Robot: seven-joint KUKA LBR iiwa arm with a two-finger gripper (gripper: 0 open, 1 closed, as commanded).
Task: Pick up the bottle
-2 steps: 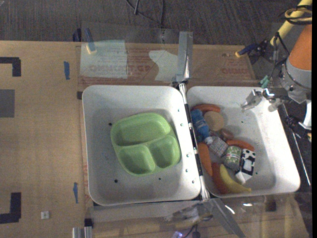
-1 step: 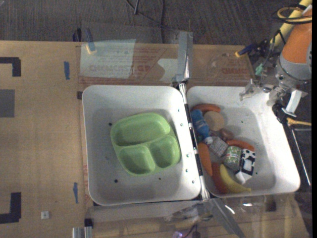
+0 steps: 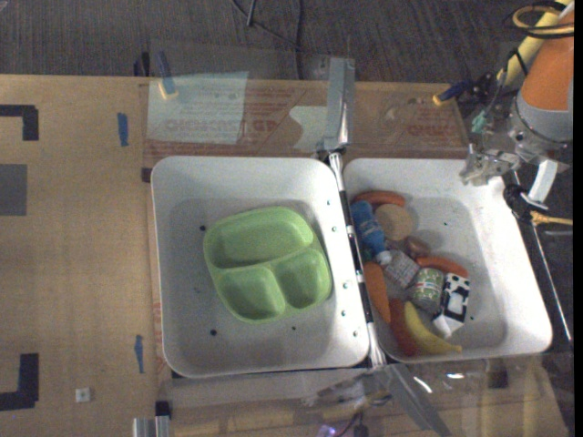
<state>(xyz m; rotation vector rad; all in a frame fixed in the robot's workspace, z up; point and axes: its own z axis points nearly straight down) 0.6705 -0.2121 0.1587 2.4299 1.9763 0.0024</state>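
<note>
The bottle is blue and lies on its side against the left wall of the right bin, its pale cap end pointing toward the front. It sits in a pile of toy food, with a red sausage behind it and a tan round piece touching its right side. My gripper hangs over the right bin's back right corner, well to the right of the bottle and apart from it. The orange band of the arm rises above it.
The left bin holds a green divided plate. Near the bottle lie an orange carrot, a grey packet, a small can, a black-and-white carton and a banana. Cables trail beside the arm.
</note>
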